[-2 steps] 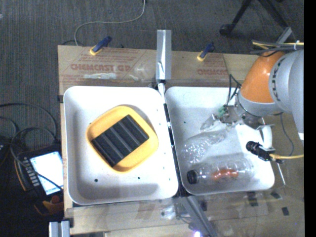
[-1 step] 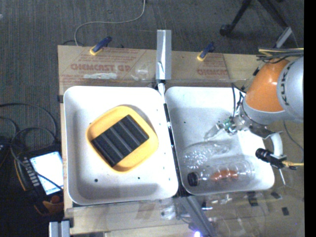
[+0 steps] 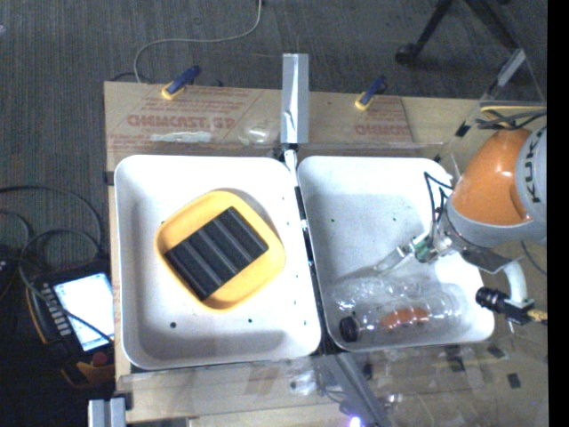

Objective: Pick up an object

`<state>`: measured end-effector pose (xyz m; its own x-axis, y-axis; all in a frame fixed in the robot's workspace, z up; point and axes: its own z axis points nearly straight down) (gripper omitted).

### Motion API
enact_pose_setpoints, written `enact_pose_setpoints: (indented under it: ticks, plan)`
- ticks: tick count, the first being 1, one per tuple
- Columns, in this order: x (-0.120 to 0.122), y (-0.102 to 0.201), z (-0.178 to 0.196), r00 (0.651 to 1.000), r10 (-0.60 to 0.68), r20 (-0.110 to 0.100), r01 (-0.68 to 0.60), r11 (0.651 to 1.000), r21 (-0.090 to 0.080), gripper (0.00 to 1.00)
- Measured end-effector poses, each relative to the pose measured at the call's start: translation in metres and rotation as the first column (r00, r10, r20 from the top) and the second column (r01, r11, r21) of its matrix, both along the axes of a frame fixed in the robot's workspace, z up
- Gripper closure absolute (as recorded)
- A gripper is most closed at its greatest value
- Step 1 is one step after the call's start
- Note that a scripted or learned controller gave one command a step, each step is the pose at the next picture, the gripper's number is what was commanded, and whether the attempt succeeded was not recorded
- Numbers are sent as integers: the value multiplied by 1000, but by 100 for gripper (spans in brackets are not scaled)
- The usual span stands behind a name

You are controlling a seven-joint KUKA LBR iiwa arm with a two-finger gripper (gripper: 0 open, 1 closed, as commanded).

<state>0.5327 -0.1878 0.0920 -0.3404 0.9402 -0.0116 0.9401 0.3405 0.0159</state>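
- Where the wooden bench (image 3: 133, 114) spreads under the camera, we see two shallow white plastic bins side by side, the left bin (image 3: 133, 194) and the right bin (image 3: 356, 185) meeting along a central seam.
- Reaching in from the right, the grey KUKA arm with its orange band (image 3: 489, 181) hangs over the right bin's far-right side, and the band hides part of that bin's rim.
- In the left bin we find a yellow rounded-square plastic tray with a black ribbed insert (image 3: 220, 249) — it lies turned at an angle, near the bin's middle, well apart from the arm.
- Along the near wall of the right bin lies a clear plastic bottle with a dark cap and an orange patch inside (image 3: 396, 308), on its side, cap end toward the seam.
- The two-finger gripper (image 3: 418, 252) sits just above the bottle's upper edge, low in the right bin; we cannot tell how the jaws stand, as the tip is small and blurred, nor can we tell whether it touches the bottle.
- On the bench's far edge rest two small blue-and-yellow clamps — one at left (image 3: 180, 82), one at right (image 3: 371, 92).
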Motion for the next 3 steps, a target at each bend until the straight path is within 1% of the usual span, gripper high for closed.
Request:
enact_pose_setpoints:
  ticks: [1, 2, 3]
  plan:
    - [15, -8, 97, 981, -191, -17, 192, 981, 3, 0]
    - [-49, -31, 94, 983, -185, -20, 185, 983, 4, 0]
    - [-4, 27, 13, 1000, -25, -16, 25, 1000, 2, 0]
